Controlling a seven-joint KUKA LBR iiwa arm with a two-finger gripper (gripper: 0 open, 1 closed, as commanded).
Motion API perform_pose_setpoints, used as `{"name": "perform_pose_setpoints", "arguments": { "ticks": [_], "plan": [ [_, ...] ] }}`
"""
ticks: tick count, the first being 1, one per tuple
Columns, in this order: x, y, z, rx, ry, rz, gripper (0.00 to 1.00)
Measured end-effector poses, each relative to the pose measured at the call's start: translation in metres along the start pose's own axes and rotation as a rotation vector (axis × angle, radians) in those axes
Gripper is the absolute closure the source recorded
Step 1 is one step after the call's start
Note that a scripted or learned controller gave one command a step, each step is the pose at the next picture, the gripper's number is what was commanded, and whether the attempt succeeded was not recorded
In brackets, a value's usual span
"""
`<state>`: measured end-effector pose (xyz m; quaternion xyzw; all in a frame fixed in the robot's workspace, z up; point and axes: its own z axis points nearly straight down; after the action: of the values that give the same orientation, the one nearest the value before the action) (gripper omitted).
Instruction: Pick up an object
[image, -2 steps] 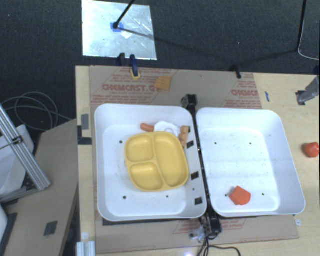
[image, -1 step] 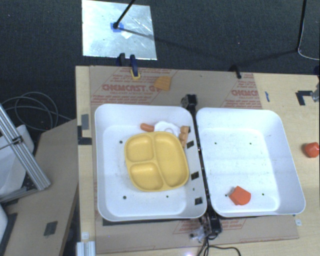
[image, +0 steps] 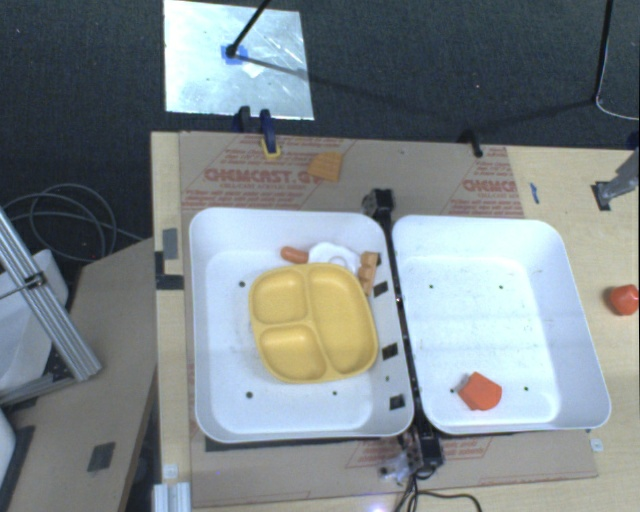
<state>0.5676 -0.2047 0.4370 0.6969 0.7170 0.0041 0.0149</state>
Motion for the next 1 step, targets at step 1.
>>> {"name": "perform_pose_setpoints", "arguments": {
  "ticks": [1],
  "plan": [
    [-0.0002,0.0011,-0.0115,-0.004,-0.002,-0.005,1.00]
  ]
}}
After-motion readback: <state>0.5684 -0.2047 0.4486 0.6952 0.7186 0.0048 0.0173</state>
